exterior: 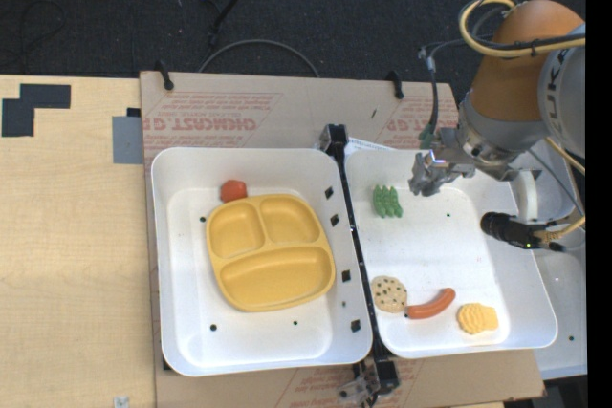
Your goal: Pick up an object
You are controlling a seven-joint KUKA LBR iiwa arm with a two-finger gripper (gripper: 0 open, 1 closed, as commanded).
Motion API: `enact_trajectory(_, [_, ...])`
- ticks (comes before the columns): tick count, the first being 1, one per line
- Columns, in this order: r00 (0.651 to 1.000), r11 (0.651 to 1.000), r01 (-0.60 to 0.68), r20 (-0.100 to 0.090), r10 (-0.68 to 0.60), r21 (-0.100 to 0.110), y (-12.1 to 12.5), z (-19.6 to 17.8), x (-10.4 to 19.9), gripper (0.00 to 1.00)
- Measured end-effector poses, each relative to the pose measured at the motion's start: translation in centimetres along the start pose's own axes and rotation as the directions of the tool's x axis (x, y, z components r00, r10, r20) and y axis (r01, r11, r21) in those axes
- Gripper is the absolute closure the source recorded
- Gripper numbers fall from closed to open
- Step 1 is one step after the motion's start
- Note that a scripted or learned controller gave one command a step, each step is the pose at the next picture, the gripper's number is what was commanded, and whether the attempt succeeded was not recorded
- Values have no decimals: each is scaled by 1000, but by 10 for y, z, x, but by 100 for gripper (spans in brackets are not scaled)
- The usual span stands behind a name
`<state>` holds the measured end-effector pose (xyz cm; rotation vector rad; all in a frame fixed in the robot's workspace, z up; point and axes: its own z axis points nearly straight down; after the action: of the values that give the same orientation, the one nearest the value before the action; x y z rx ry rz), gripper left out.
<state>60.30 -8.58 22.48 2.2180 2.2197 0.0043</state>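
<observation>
My gripper hangs over the back of the right bin, just right of a small green ridged item. Nothing shows between its fingers. Near the bin's front lie a round tan cookie, an orange-red sausage and a yellow corn-like piece. In the left bin sits a yellow divided tray, with a small red-orange item at its back left corner.
A black divider runs between the two bins. A black cylindrical part sticks in over the right bin's right edge. Cardboard lies beneath the bins, and a wooden benchtop stretches to the left.
</observation>
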Motion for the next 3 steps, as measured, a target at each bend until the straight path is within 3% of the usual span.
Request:
enact_trajectory(1, [1000, 1000, 0, -1, 0, 6, 0, -3, -1, 100])
enact_trajectory(3, [1000, 1000, 4, -3, -4, 8, -18, -13, 108, 100])
